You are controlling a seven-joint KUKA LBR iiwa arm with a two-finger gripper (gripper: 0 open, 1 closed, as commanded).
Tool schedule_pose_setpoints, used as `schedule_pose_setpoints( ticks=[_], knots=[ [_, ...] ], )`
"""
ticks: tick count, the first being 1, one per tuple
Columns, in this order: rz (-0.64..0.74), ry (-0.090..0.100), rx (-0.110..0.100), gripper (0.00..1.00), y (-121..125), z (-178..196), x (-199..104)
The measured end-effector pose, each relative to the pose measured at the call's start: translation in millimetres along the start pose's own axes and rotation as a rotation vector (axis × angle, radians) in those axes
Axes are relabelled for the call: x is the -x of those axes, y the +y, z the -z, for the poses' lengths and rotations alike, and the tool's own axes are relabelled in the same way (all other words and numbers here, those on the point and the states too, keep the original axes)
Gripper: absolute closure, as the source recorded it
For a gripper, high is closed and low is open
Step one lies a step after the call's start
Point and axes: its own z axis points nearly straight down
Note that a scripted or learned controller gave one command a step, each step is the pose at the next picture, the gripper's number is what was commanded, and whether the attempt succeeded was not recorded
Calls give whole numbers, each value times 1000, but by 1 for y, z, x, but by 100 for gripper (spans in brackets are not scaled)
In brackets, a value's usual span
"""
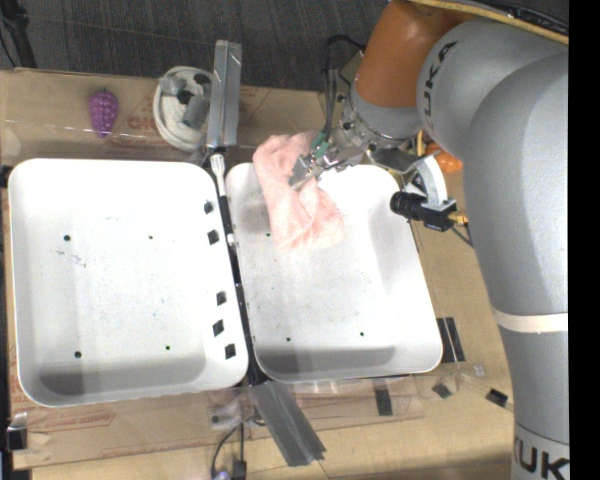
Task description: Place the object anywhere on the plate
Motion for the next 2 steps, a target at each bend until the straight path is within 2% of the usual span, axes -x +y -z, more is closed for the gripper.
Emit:
schedule_pose_setpoints(
  ticks=[1, 2],
  knots=[
    [8, -2, 3, 100, 1, 19, -1],
    [416, -1, 0, 100, 4, 25, -61]
  ],
)
